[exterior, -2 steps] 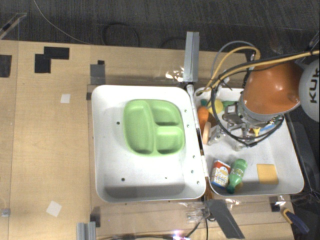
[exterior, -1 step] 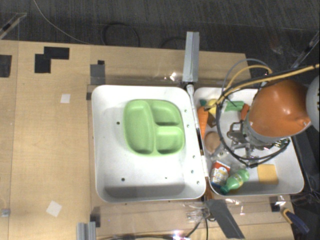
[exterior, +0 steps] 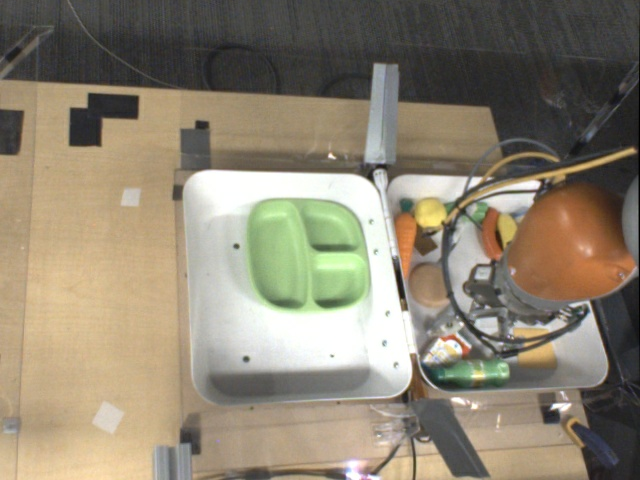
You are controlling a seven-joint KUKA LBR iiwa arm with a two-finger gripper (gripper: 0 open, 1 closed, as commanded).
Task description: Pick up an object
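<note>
Camera view, looking down at a slant: wooden worktop (exterior: 90, 298) w/ two shallow white bins side by side. Left bin (exterior: 215, 298) holds a green compartment tray (exterior: 305, 253), lying near the bin's centre. Right bin (exterior: 592, 353) holds the candidate objects — carrot (exterior: 405, 240) along its left wall, yellow lemon-like item (exterior: 430, 212) just beside the carrot's top, tan round item (exterior: 428, 285) below, green bottle (exterior: 470, 372) lying flat by the near wall, small red-and-white packet (exterior: 447, 348) just above it. Arm's orange band (exterior: 570, 243) sits over the right bin; end effector (exterior: 495, 313) hangs beneath among dark cables — open/closed state: cannot tell.
</note>
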